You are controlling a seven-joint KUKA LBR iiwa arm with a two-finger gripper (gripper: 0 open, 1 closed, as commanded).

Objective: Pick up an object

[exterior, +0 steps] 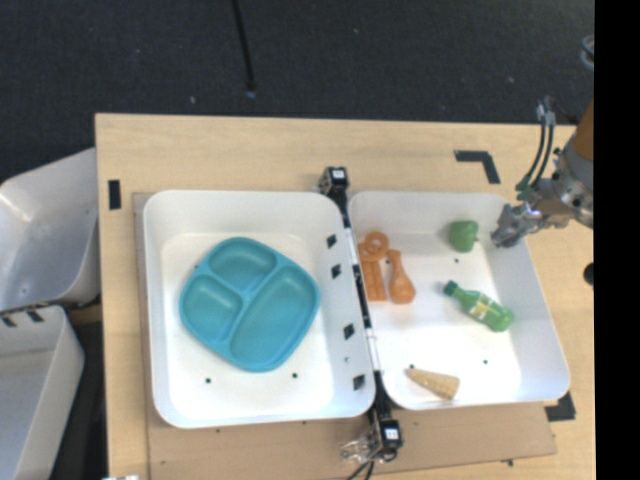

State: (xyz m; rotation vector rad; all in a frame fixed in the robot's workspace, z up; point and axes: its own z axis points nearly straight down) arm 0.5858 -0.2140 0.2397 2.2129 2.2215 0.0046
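Currently at the approach step: hand (507, 230) poised over the right bin's (540, 308) far right rim, nothing gripped, finger state impossible to tell. Nearest candidate: green round object (462, 234), just beside, inside the bin. Next move: shift inward, centre above it, descend. Also present: green bottle (480, 307), orange utensils (384, 268), tan cone (433, 381); teal divided plate (250, 303) in the left bin (160, 368). Obstruction risk: bin wall close to the target.

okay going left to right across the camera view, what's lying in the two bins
Teal divided plate in the left bin, then in the right bin: orange utensils → cone → green round object → green bottle.
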